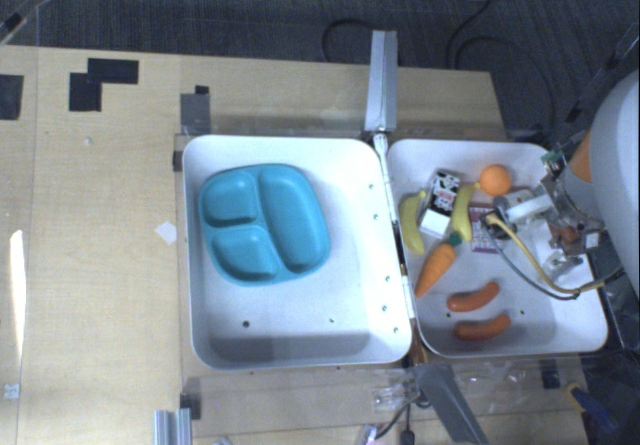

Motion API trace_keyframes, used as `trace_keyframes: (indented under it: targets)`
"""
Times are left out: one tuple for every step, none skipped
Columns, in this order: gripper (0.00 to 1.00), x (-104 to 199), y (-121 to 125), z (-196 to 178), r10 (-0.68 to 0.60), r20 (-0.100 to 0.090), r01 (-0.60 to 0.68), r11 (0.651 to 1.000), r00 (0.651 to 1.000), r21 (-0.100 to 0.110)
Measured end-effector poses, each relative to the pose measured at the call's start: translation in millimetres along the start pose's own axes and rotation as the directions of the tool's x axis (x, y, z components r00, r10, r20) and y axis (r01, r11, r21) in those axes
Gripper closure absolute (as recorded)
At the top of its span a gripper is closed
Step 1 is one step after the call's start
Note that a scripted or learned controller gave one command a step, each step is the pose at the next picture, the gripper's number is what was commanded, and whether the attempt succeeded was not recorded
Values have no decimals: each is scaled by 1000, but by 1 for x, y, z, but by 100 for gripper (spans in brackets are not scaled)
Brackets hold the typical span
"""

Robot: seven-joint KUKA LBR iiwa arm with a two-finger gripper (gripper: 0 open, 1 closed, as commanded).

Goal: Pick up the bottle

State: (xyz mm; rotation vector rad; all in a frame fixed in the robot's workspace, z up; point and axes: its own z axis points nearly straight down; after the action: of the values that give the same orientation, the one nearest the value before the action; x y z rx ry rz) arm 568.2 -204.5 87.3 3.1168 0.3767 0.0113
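— While the arm (612, 123) hangs over the right-hand bin, where does the bottle lie?

— The bottle (441, 195), small and patterned black and white with a white end turned toward the near rim, lies in the far-left part of the right bin (520, 345). It lies between two bananas: one banana (411, 223) on its left along the bin wall, the other banana (461, 214) on its right, both close against it.

— What surrounds that cluster?

— An orange (494, 179) sits just beyond the right-hand banana, toward the far wall. A carrot (434, 269) lies just in front of the bananas, its tip pointing near-left. Two sausages lie side by side close to the front rim, the first sausage (473, 299) just behind the second sausage (482, 328). A small purplish item (485, 235), too blurred to name, lies just right of the bananas.

— And the gripper?

— The gripper (566, 241) is over the right side of the same bin, well apart from the bottle, with the orange and the purplish item between them. Whether it is open or closed, or has hold of anything, cannot be told from this angle.

— The other bin?

— The left bin (300, 343) holds a blue divided plate (265, 223) in its far-left part. Both bins rest on a pale wooden bench (100, 253).
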Motion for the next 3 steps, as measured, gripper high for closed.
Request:
trace_keyframes:
  targets:
    - [0, 90, -1, 2, 30, 4, -30, 1000, 1000, 2]
    - [100, 94, -3, -11, 15, -3, -15, 1000, 1000, 0]
    - [100, 94, 4, -162, 28, 0, -28, 1000, 1000, 0]
